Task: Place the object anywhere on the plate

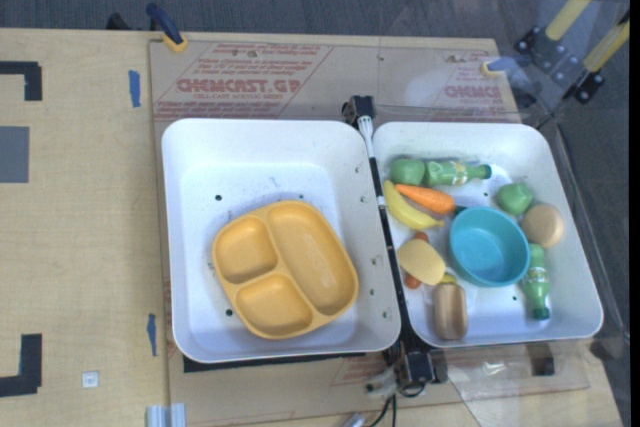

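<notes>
The yellow plate [285, 268] w/ three compartments sits in the left bin [200, 155], tilted a bit, nothing on it. All the candidate objects lie in the right bin [570, 300]: carrot [424, 199] across a banana [405, 208], blue bowl [488, 246], a bread-like roll [450, 310], green bottle [537, 283] by the right wall, plus others. Which one is "the object" isn't specified (my guess: whichever is easiest to pinch, e.g. the carrot or roll).

Key relation: everything to be picked lies right of the plate, across the two touching bin walls in the middle. So the carry goes leftward over that divider. Carrot's long axis runs roughly left-right, slightly down to the right; the roll stands nearly top-to-bottom in the camera view.

Claw state: cannot tell. Task looks unstarted.
</notes>
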Tool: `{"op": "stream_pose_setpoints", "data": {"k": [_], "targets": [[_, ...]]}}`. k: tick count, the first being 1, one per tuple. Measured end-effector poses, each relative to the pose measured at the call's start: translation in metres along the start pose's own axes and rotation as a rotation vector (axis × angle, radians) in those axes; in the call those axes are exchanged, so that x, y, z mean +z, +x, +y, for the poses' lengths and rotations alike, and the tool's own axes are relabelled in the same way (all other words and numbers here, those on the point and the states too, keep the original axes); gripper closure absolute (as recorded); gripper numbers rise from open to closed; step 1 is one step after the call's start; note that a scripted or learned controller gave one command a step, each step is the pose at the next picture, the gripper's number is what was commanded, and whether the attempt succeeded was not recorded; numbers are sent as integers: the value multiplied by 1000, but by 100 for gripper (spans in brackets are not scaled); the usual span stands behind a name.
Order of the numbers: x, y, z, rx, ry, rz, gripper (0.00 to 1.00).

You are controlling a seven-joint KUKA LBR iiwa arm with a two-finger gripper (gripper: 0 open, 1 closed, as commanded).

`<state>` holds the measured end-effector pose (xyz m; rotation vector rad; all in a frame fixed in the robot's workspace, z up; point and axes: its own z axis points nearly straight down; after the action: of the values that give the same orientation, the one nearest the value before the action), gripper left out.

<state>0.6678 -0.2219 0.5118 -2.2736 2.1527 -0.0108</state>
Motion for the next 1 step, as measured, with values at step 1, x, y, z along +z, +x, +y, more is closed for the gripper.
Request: {"op": "stream_pose_setpoints", "data": {"k": [1], "targets": [[107,-17,1,51,-16,-6,100]]}}
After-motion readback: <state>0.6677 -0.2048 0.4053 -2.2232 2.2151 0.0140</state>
